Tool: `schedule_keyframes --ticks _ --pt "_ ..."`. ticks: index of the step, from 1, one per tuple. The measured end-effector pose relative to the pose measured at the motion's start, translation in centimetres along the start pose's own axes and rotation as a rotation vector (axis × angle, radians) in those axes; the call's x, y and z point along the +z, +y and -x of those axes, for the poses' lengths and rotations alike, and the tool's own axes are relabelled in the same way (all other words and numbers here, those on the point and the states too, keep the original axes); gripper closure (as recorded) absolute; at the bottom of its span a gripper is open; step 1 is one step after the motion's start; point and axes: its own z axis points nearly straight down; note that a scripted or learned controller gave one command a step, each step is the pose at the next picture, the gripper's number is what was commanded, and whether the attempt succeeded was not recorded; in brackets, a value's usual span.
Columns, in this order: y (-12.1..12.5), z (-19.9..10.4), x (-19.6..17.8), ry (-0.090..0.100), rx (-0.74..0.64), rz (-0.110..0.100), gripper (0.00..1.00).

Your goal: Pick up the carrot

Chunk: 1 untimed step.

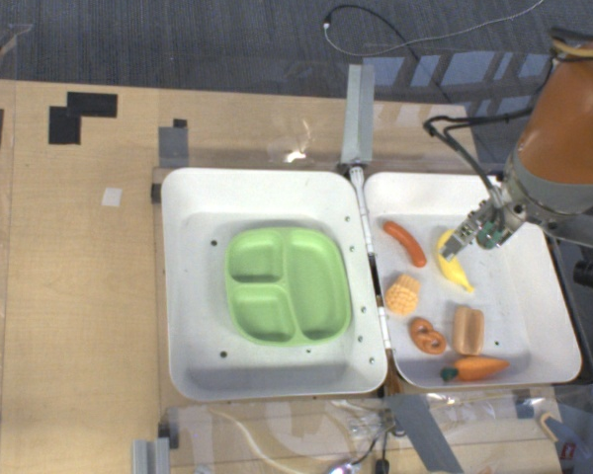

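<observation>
two white bins side by side. left bin [183, 265] holds a green divided plate [288, 284], lying flat near centre, likely a drop-off target though task says only pick. right bin [549, 265] holds the food items, spread apart so each can be gripped alone: sausage [404, 242] toward upper left, banana [454, 262] right of it, corn piece [403, 293] below the sausage, pretzel [427, 336] and hot dog bun [467, 329] lower down. carrot [478, 368] lying flat on its side along the bin's near edge, green end pointing left, just below the bun, apart from the pretzel. gripper [471, 235] hanging over the upper middle of the right bin, right above the banana's upper end, wrist slanted down-left from the arm at right. cannot tell finger spread from this angle; nothing visibly pinched. carrot well apart from the gripper, toward the near rim, with banana and bun between. judged: not yet on target, needs travel toward the near rim before descent. risk: bun sits close to the carrot, near wall limits approach room.
</observation>
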Motion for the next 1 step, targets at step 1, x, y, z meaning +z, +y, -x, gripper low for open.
schedule_keyframes --ticks 1 --pt "3.04 6.85 5.80 0.002 -0.129 -0.002 1.00"
